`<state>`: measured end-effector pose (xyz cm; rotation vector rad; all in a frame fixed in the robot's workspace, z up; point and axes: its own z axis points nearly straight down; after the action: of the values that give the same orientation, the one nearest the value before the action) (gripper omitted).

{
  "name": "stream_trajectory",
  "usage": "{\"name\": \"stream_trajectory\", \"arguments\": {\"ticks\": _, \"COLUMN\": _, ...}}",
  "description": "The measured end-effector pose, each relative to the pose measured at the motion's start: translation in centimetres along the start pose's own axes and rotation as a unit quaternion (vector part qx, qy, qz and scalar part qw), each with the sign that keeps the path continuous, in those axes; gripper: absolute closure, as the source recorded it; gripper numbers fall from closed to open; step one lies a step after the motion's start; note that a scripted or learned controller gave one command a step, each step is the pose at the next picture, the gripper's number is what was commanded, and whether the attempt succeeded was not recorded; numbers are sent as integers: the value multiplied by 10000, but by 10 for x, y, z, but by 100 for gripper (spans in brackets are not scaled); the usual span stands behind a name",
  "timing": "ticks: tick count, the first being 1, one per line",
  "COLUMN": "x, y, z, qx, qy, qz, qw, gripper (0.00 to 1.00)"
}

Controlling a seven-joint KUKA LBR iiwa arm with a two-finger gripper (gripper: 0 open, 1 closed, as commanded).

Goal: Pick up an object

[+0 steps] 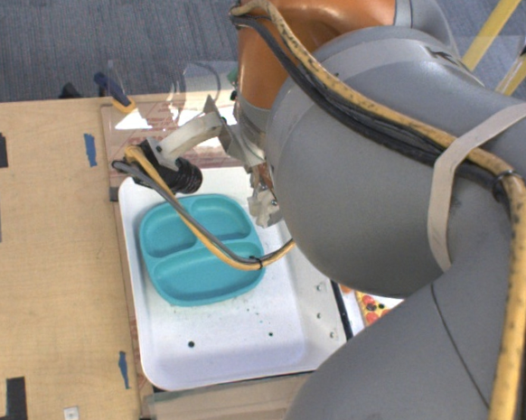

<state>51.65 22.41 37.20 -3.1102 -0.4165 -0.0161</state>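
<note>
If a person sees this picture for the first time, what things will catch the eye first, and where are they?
The big grey arm with its orange band covers the right half and the top of the view. To its left, a teal divided plate lies in the white bin, in the bin's upper part. A yellow and black cable runs across the plate from the arm's end, which hangs over the bin's top edge.

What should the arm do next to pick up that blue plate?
Probably a short descent toward the teal divided plate in the left white bin. The gripper seems to hang at the plate's right rim, apparently not gripping it, so lowering onto the rim looks sensible.
</note>
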Motion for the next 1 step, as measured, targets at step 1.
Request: {"name": "stream_trajectory", "arguments": {"ticks": 1, "x": -30, "y": -9, "z": 92, "qx": 1, "qy": -85, "qz": -1731, "qw": 9849, "gripper": 100}}
